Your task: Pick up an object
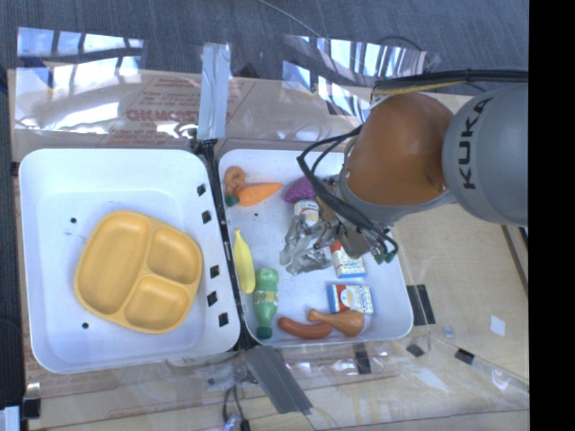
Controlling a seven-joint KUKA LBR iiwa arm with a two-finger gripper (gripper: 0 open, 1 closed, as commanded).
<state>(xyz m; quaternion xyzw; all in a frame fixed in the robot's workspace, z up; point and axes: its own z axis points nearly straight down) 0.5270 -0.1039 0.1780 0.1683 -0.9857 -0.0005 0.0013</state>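
- My gripper [310, 245] hangs low inside the right bin [395, 317]; whether it is parted or closed, I cannot tell.
- Right bin contents: carrot [259, 193] at its far wall, banana [243, 260] along its left wall, green bottle [265, 296] beside the banana, sausage [305, 329] and drumstick [340, 320] at its near wall, blue carton [349, 296] behind the drumstick.
- Left of the right bin: a second white bin [45, 187] holding a yellow divided tray [137, 270].
- Bench [458, 277]: pale, with clear plastic sheeting [117, 106] behind the bins.
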